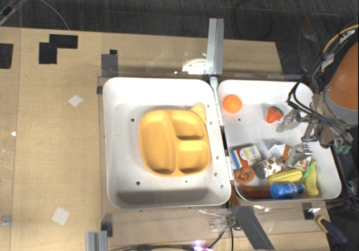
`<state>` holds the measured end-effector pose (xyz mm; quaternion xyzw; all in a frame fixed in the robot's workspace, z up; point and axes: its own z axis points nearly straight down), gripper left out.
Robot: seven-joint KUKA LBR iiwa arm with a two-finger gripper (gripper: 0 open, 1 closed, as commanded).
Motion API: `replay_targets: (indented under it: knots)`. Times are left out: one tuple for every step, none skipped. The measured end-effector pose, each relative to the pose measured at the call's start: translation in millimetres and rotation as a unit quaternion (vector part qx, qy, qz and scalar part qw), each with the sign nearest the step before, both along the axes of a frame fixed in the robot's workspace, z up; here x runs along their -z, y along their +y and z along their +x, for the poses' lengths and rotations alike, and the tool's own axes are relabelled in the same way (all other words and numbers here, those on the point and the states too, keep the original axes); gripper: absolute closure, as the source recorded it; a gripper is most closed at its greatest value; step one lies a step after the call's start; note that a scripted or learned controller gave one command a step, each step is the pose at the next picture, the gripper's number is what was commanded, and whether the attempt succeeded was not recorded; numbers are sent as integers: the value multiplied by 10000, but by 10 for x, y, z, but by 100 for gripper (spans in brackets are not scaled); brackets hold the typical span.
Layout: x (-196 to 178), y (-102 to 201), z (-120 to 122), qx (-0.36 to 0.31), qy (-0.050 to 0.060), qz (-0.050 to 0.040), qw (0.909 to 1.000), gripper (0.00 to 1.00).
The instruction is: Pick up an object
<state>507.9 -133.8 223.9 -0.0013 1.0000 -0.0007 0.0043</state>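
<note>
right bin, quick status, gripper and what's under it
Gripper over right bin, nothing seen between fingers. Toy pile below: banana, blue bottle. Orange ball sits apart.

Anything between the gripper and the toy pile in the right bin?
Nothing visible. The gripper hangs over the right bin, right beside the toy pile along its near edge. The orange ball and strawberry sit apart, toward the far side.
</note>
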Motion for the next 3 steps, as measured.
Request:
replay_targets:
  knots:
    - [1260,-307,642,1603,14,15,9871,0]
    - [1279,-419,1263,2562,-13,23,9666,0]
    - [823,-722,1429,1794,-32,9,9838,0]
